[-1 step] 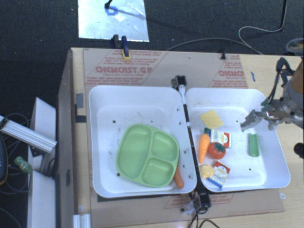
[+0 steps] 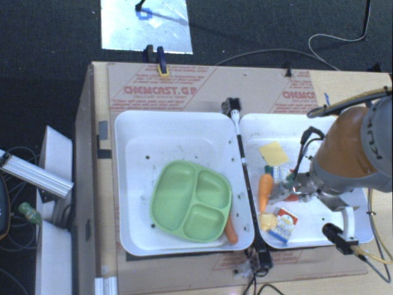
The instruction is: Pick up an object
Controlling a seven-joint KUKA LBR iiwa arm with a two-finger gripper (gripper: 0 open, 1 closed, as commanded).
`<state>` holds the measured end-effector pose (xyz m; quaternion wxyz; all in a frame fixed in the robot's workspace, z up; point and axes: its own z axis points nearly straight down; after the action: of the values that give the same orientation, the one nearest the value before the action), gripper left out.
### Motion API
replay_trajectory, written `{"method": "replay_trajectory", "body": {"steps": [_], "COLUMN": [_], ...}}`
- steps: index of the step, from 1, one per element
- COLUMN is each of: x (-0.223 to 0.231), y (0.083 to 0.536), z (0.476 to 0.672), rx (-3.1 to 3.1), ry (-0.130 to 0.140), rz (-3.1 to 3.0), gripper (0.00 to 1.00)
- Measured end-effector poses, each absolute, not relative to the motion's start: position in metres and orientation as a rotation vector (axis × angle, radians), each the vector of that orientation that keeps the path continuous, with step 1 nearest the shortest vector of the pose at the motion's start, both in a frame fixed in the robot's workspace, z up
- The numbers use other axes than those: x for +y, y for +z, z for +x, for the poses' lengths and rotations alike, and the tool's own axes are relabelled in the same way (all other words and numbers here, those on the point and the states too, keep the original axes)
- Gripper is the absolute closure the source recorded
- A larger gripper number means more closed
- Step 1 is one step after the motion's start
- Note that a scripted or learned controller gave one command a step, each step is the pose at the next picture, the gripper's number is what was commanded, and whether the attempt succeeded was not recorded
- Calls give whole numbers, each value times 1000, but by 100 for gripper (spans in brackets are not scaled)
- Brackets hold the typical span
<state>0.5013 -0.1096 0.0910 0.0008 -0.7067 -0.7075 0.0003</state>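
In the right bin (image 2: 307,123) lie a yellow flat square (image 2: 273,153), an orange carrot (image 2: 264,190), a small green and blue item (image 2: 271,173), a pale yellow piece (image 2: 266,221) and a red, white and blue packet (image 2: 284,224). My gripper (image 2: 286,190) is low in this bin, just right of the carrot and above the packet. The wrist partly hides what lies under it. I see nothing clearly held in it.
The left bin (image 2: 141,134) holds a green divided plate (image 2: 191,200), with an orange sausage-like piece (image 2: 230,232) at its lower right. A ridge (image 2: 244,165) separates the bins. The arm's orange band (image 2: 344,146) and grey body cover the right bin's right side.
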Motion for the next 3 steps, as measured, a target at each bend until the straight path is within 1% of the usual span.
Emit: {"method": "replay_trajectory", "body": {"steps": [1,2,3], "x": [-103,-104,-104], "y": [85,96,96], "z": [630,631,631], "rx": [-2227,-2231,-2232], "ry": [-3,-5,-5], "rz": [-2219,-2218,-2217], "gripper": [0,100,0]}}
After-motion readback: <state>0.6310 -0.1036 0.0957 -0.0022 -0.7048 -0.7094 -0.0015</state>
